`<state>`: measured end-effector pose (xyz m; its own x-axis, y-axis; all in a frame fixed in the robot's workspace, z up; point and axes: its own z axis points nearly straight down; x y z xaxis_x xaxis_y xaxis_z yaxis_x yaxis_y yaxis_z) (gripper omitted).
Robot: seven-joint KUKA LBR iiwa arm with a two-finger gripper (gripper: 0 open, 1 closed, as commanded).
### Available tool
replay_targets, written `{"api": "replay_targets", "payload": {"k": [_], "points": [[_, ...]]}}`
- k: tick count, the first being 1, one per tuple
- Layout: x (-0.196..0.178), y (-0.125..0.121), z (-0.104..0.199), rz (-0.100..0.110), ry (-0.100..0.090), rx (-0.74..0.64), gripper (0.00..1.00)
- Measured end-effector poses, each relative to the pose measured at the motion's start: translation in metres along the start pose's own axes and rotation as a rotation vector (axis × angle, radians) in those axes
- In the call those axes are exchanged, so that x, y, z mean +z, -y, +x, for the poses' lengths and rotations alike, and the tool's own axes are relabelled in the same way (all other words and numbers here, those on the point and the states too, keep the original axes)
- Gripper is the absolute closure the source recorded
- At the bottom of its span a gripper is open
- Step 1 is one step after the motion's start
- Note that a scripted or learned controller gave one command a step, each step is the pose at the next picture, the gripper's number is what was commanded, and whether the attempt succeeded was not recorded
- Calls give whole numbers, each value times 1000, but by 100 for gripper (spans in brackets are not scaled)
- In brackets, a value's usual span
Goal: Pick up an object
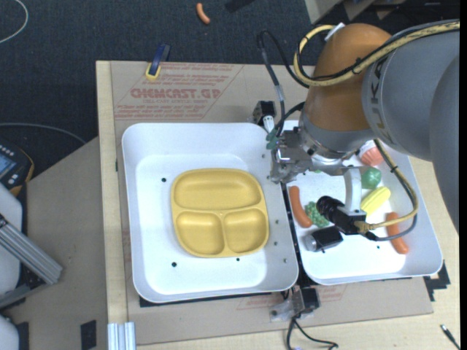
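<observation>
In the right bin point(365, 265) lie a red sausage point(295, 204), a green broccoli piece point(315, 212), a yellow corn-like piece point(376, 197), a small green piece point(372, 177) and an orange carrot point(395, 233). A pale red piece point(371, 154) peeks out from under the arm. My gripper point(280, 165) hangs low at the right bin's left wall, just above the sausage's upper end. Nothing shows as held. The arm's wrist hides the bin's back part.
The left bin point(146, 195) holds a yellow three-compartment plate point(219, 211). A ridge where the two bins meet runs right beside the gripper. A yellow-and-blue clip point(155, 63) lies on the cardboard behind the bins, and a small orange piece point(203, 13) lies on the floor.
</observation>
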<state>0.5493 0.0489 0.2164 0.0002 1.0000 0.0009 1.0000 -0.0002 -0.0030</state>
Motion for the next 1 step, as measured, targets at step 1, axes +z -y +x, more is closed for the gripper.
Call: {"api": "replay_targets", "payload": {"k": [1], "points": [[-16,-7,11,-7,0,-2,100]]}}
